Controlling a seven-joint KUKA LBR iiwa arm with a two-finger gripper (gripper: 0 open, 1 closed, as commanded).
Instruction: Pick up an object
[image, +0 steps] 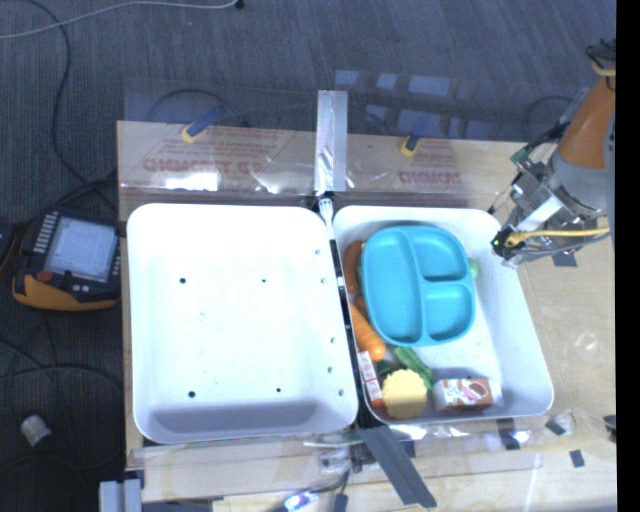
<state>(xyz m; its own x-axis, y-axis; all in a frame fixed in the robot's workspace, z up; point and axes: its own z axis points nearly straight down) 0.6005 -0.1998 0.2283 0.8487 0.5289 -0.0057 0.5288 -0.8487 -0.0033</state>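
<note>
Gripper (520, 218) hangs just outside the right rim of the shallow right white bin (527, 352), near its far corner, and from my screen I cannot tell how wide it stands; I see nothing in its hold. Everything worth picking lies in that bin: a blue plastic divided tray (415, 283) takes up the middle, an orange carrot-shaped piece (366, 336) lies along the left wall, and a yellow block (403, 393) sits just beside a small carton with a red label (462, 393) at the near end. The shallow left white bin (230, 330) offers me no target. I judge this as the approach step, with no grasp begun. Next, I reckon the arm must swing in over the rim, settle above one item, likely the carton or the block since they stand clear of the tray, then descend.
</note>
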